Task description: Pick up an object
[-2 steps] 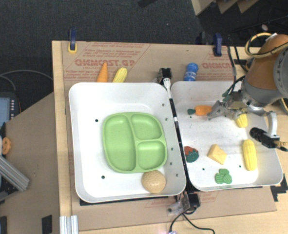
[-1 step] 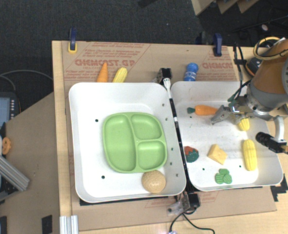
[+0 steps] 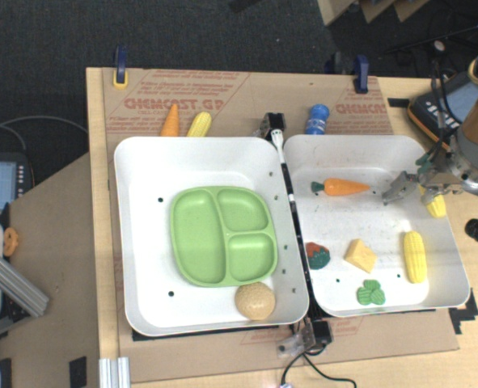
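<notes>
Several toys lay in the right bin (image 3: 336, 148), any of them fit for picking. A carrot (image 3: 344, 187) rested near the bin's far left part, its green top toward the divider. A corn cob (image 3: 415, 256) lay lengthwise by the right wall, with a cheese wedge (image 3: 361, 255) to its left and a green broccoli piece (image 3: 371, 293) near the front rim. A red-and-green piece (image 3: 317, 256) sat against the left wall. A small yellow piece (image 3: 437, 207) lay at the right wall, just beside the gripper (image 3: 406, 186).

That gripper hung over the far right part of the bin, fingers pointing left toward the carrot but apart from it. Whether the fingers were spread or closed could not be told, and nothing was seen between them. The arm (image 3: 475, 128) came in from the right edge.

In the left bin (image 3: 141, 184) a green divided plate (image 3: 222, 234) sat in the middle, with a tan ball (image 3: 255, 301) touching its front edge.

Behind the bins, on the board (image 3: 101, 217), lay a second carrot (image 3: 170, 121), a yellow piece (image 3: 199, 124) beside it, and a blue bottle (image 3: 317, 120) further right.
</notes>
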You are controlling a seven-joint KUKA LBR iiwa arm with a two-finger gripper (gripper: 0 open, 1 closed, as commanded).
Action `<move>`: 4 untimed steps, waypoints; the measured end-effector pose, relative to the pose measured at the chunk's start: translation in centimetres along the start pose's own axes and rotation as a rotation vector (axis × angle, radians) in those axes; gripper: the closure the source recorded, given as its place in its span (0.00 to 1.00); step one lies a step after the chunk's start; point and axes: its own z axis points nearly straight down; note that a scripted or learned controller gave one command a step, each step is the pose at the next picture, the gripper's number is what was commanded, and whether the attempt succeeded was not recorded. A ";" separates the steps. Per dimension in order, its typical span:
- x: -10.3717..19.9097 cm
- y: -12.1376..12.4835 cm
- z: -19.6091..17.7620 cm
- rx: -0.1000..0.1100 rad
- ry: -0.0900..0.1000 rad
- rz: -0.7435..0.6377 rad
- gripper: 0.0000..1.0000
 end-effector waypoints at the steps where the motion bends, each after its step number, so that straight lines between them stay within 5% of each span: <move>1: -0.6 -8.2 5.9 0.012 -0.007 0.009 0.00; 2: -0.6 -7.7 4.5 0.000 -0.013 0.007 1.00; 3: 6.2 -3.3 6.6 -0.010 -0.017 -0.001 1.00; 4: 17.1 -0.7 -3.7 -0.012 -0.009 -0.008 1.00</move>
